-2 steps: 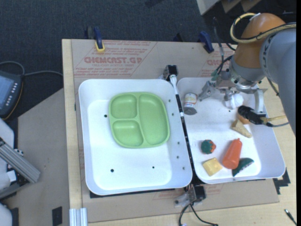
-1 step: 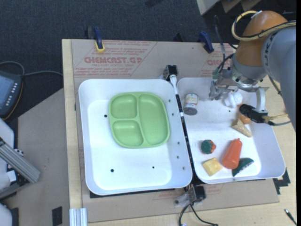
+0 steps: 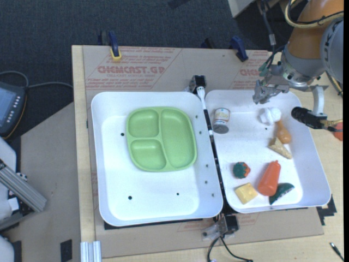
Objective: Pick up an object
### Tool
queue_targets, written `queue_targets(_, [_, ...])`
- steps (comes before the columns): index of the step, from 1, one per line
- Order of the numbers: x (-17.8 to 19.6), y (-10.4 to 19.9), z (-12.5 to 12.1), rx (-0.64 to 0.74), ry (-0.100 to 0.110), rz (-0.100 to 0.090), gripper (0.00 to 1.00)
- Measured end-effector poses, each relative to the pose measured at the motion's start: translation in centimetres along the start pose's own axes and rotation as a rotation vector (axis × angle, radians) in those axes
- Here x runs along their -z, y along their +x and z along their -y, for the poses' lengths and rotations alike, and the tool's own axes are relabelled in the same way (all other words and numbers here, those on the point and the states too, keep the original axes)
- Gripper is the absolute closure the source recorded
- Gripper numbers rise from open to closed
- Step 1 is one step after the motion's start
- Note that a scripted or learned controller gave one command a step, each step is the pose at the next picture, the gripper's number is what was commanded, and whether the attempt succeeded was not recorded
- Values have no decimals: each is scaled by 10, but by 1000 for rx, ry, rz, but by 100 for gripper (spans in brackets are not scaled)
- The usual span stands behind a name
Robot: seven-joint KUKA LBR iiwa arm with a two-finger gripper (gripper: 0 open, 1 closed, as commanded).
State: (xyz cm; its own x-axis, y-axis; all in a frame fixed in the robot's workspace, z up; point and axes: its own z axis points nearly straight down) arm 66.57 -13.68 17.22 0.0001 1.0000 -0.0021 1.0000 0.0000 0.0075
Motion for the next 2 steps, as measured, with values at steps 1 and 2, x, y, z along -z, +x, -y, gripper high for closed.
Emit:
queue_targets(1, [55, 0, -2, 1, -1, 0, 100])
queue_targets(2, [46, 52, 13, 4, 10, -4, 100])
